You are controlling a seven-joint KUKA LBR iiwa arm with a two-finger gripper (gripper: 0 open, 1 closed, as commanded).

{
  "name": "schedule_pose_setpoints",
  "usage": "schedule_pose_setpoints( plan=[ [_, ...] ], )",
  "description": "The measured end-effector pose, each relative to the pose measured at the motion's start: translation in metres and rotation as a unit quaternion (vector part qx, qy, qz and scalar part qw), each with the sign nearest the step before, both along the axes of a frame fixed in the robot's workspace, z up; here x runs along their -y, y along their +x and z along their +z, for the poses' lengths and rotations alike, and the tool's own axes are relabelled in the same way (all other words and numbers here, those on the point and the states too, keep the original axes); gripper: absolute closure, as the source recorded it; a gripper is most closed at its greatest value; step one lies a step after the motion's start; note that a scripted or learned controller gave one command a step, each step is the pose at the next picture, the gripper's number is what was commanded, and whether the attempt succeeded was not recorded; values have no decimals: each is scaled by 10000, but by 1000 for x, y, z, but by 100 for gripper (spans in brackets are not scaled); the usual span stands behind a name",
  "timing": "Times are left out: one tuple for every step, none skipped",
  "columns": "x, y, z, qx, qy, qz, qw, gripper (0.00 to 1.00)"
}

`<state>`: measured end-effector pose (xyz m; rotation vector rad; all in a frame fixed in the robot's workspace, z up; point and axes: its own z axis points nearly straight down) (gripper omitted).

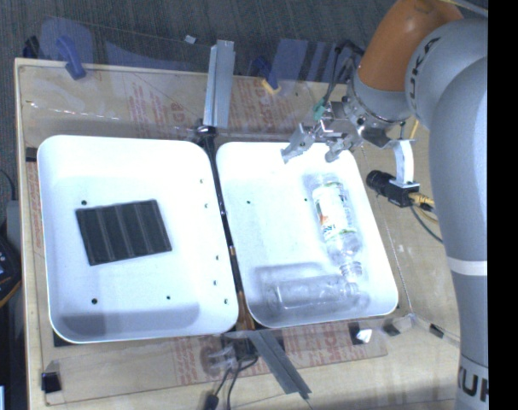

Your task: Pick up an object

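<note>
A clear plastic bottle with a white, green and orange label lies lengthwise in the right bin, near its right wall. A second clear, see-through container lies across the bin's front end, touching the bottle's cap end. My gripper hangs over the back edge of the right bin, above and behind the labelled bottle. Its two fingers are spread apart with nothing between them. In the left bin lies a flat dark ribbed pad.
A metal divider bar runs between the bins at the back. A black cable connector sticks out beside the right bin's right wall. The arm's grey body fills the right side.
</note>
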<state>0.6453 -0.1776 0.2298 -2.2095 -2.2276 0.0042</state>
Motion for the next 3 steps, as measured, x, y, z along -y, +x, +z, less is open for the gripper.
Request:
schedule_pose_setpoints(
  plan=[
    [26,-5,-122,-5,36,-337,9994,0],
    [25,-49,-20,21,-5,-242,9997,0],
    [28,-62,-8,4,4,235,9997,0]
  ],
)
